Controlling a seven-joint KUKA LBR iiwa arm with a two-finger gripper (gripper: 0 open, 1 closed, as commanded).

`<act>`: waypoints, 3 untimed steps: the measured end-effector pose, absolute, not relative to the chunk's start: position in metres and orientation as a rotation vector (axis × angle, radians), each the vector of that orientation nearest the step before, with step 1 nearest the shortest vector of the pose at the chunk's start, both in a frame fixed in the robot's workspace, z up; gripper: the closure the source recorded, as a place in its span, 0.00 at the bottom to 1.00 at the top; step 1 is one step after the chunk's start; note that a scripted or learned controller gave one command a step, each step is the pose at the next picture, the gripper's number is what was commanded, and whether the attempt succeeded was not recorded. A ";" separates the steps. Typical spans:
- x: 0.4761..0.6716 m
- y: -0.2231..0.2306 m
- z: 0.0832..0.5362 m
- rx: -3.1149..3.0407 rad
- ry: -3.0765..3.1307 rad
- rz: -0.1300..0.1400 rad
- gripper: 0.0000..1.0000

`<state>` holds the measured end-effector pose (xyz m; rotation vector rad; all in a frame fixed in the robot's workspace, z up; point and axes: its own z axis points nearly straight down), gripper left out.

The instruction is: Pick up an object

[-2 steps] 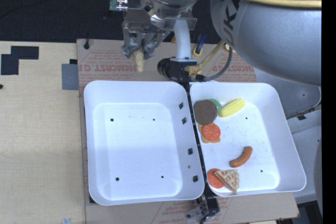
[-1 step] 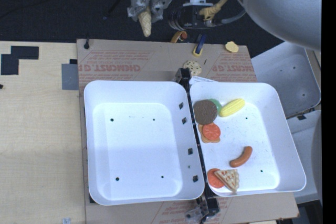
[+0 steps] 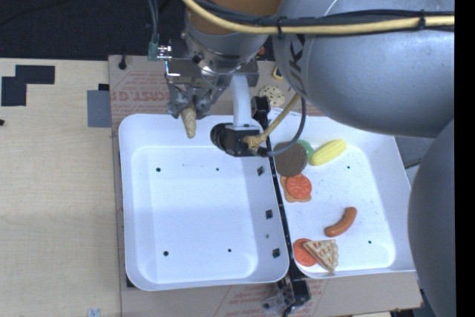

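Right now my claw (image 3: 188, 113) sits over the far rim of the left bin (image 3: 141, 234), near its far-left corner. A small tan, tapered piece (image 3: 190, 124) is pinched between my fingers, hanging point-down just above the rim. So I'm closed on that piece. It looks like a little cone or a bit of toy food, pale beige, narrow end down; too small to tell more.

Bins: 2 shallow white ones side by side, touching along a dark seam with clips.

Left bin: bare white floor with small dark dots, and my shadow falling on its near part.

Right bin (image 3: 382, 193) has the rest of the stuff:
- yellow corn cob (image 3: 327, 152) near the far side
- brown round disc (image 3: 292, 159) just left of the corn, with a bit of green showing behind it
- red-orange slice (image 3: 298, 188) just below the disc, close to the seam
- brown sausage (image 3: 341, 222) mid-bin, lying at a slant
- red round piece (image 3: 303, 255) at the near edge, with a tan waffle-like wedge (image 3: 323, 255) lying partly over it

All of those are well apart from my claw, across the seam.

A speckled round cookie (image 3: 272, 96) lies on the bench beyond the right bin, partly hidden by my arm.

Black cable loop (image 3: 230, 139) hangs off my wrist over the seam at the far end.
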<state>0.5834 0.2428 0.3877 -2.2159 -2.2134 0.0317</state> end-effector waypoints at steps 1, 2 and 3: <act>0.582 0.243 0.508 -2.221 -2.226 -0.012 1.00; 0.544 0.242 0.318 -2.217 -2.213 0.033 1.00; 0.566 0.235 0.451 -2.222 -2.228 -0.016 1.00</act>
